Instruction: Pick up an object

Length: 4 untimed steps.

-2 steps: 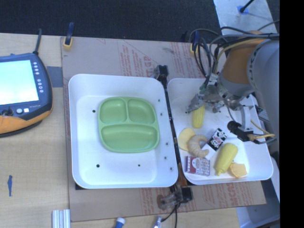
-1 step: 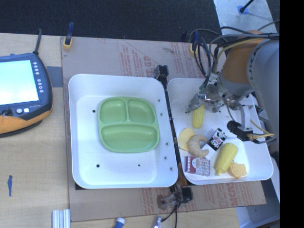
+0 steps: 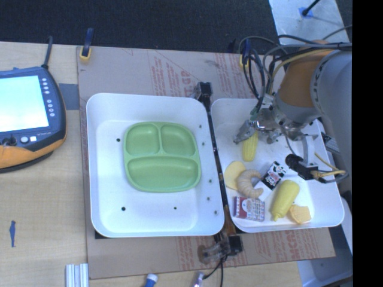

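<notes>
My gripper [image 3: 257, 136] hangs over the back of the right bin [image 3: 323, 220], open, its grey fingers [image 3: 242, 137] spread apart. A yellow corn cob [image 3: 250, 147] lies just under it, its upper end between the fingers, which do not close on it. In front of the cob lie a pale croissant-like piece [image 3: 249, 183] on a yellow disc [image 3: 232, 173], a small black-and-white carton [image 3: 274, 175], a yellow bottle [image 3: 283, 198], an orange wedge [image 3: 300, 214] and a red-and-white box [image 3: 248, 208].
The left bin [image 3: 105, 214] holds a green divided plate [image 3: 161, 156]. A tablet-like pendant [image 3: 27, 115] lies on the bench at the far left. Cables loop behind the arm [image 3: 311, 82] at the back right.
</notes>
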### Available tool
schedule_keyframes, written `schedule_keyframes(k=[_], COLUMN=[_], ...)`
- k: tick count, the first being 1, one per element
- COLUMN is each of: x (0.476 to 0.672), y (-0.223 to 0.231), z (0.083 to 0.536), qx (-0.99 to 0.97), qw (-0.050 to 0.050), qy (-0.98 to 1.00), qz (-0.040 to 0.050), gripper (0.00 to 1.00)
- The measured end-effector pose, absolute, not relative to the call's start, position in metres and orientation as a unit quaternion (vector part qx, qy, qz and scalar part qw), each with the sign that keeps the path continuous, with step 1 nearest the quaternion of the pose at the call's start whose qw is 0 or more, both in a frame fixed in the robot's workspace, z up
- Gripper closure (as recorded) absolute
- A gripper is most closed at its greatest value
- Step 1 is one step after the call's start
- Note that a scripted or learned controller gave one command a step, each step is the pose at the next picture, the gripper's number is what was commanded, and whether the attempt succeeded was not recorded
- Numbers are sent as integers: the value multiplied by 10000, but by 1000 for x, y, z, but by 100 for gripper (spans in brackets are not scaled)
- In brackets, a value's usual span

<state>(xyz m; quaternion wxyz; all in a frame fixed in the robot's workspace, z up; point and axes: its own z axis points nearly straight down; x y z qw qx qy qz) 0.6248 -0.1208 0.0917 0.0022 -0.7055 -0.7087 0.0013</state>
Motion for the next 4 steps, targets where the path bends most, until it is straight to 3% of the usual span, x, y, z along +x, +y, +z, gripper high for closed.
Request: schedule_keyframes(k=[2, 3, 4], x=[622, 549, 629], y=[-122, -116, -116], z=[92, 92, 92], qx=[-7061, -7053, -7062], qw=[20, 13, 8], qy=[-7081, -7089, -7080], qz=[13, 17, 5], gripper=[0, 0, 0])
